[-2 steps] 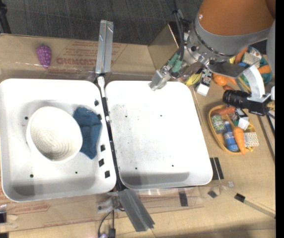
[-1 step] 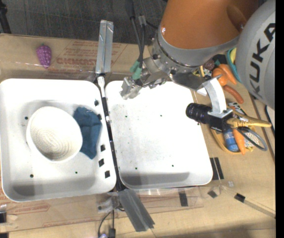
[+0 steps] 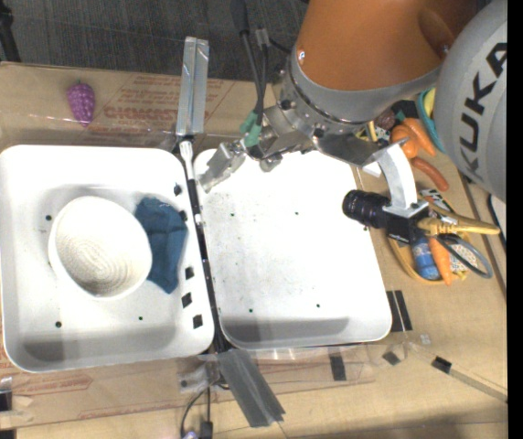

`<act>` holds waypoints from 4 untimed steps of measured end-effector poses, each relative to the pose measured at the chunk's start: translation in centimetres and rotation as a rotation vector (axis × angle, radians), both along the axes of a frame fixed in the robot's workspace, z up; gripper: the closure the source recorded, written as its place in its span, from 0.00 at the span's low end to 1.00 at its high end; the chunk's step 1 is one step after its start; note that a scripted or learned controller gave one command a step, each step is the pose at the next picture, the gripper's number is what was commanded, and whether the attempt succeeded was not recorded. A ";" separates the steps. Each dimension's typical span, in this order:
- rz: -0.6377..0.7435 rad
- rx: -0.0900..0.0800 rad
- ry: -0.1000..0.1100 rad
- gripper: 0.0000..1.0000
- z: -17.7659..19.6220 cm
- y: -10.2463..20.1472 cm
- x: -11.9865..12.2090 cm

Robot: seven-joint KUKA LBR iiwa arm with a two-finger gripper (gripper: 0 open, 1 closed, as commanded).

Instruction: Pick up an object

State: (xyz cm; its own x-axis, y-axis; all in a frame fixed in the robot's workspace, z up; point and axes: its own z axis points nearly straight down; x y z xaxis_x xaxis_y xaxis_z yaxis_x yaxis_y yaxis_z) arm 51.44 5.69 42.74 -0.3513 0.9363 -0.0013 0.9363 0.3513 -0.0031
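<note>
One arm [image 3: 380, 44] slanting over right bin [image 3: 289, 309].

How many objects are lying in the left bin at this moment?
2: a white woven bowl in the middle of the left bin, and a blue cloth touching its right side. Anything beneath them would be hidden.

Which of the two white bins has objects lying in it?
The left bin: it holds a white ribbed dome and a blue cloth touching its right side.

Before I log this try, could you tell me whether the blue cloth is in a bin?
In: the blue cloth lies crumpled in the left bin, touching the white ball.
</note>
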 end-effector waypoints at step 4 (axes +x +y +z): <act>-0.268 0.001 -0.002 0.00 -23.6 -6.1 10.3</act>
